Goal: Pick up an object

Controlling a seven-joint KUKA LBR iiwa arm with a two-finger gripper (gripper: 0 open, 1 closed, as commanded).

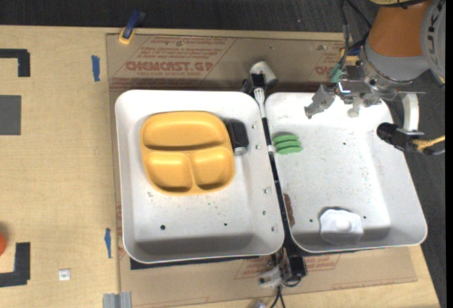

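Note:
My gripper (pixel 333 110) hangs over the far edge of the right bin (pixel 396 179), its two fingers spread apart and open with nothing between them. A small green ribbed object (pixel 287 144) lies in the right bin near its left wall, below and left of the gripper. A white rounded object (pixel 338 223) rests by that bin's near wall. In the left bin (pixel 184 221) sits a yellow divided tray (pixel 187 151), with a small black object (pixel 237 135) touching its right side.
A black cable and clip (pixel 263 98) run along the seam between the two bins. The bins stand on a cardboard sheet (pixel 177 62) on the bench. The arm's grey and orange body (pixel 407 23) fills the upper right.

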